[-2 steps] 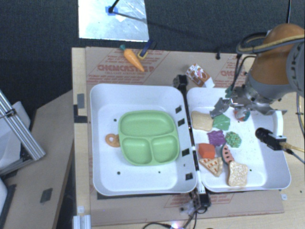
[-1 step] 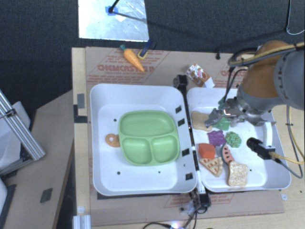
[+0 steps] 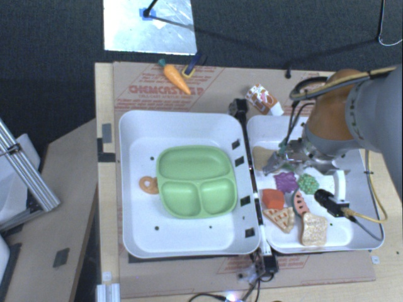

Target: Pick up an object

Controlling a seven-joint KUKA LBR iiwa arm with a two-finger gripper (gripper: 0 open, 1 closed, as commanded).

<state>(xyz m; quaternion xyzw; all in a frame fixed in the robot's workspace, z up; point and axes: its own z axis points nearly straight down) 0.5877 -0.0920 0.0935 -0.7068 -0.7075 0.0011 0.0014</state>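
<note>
End effector point(image 3: 280, 162) low in right bin point(image 3: 359, 234), right of frame; grip state cannot tell. Purple toy point(image 3: 285, 181) just below it, among 5 other toys. Nothing lifted yet; grasp and lift remain.

I've got the arm point(image 3: 359, 115) reaching over the right bin point(image 3: 359, 234), gripper point(image 3: 281, 162) low near its left wall, just above the purple toy point(image 3: 286, 181). Green broccoli point(image 3: 308, 184), orange piece point(image 3: 272, 198), pizza slice point(image 3: 281, 218), toast point(image 3: 313, 229) nearby. Green divided tray point(image 3: 196, 181) and small pretzel point(image 3: 148, 185) in left bin point(image 3: 135, 231).
</note>
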